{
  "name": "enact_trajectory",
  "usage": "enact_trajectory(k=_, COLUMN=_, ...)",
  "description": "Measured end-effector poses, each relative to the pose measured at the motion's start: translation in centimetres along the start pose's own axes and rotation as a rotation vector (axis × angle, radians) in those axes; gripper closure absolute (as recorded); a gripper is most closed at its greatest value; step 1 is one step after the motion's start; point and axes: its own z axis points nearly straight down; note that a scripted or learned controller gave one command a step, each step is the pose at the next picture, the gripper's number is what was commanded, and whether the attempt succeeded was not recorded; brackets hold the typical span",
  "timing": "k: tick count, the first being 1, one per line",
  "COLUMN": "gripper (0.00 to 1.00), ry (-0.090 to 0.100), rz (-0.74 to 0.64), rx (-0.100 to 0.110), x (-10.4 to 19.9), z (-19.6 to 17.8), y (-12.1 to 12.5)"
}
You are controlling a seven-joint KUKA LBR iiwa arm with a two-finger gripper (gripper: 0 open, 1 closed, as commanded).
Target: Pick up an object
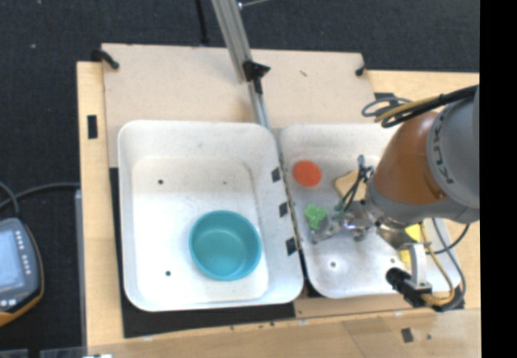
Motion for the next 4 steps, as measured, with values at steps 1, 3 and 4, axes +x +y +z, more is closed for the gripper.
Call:
enact_trajectory(k=1, gripper=1.00, ry=0.001, rz=0.004, rx=-0.005, x=0.0, z=-1.2, y=0.2)
enact_trajectory(k=3, gripper=1.00, ry=0.000, rz=-0.005, rx=-0.007, x=-0.3, z=-11.9, y=0.7)
enact_trajectory(k=4, gripper=1.00, ry=0.001, rz=-0.005, rx=-0.005, x=-0.4, z=-14.6, y=0.9)
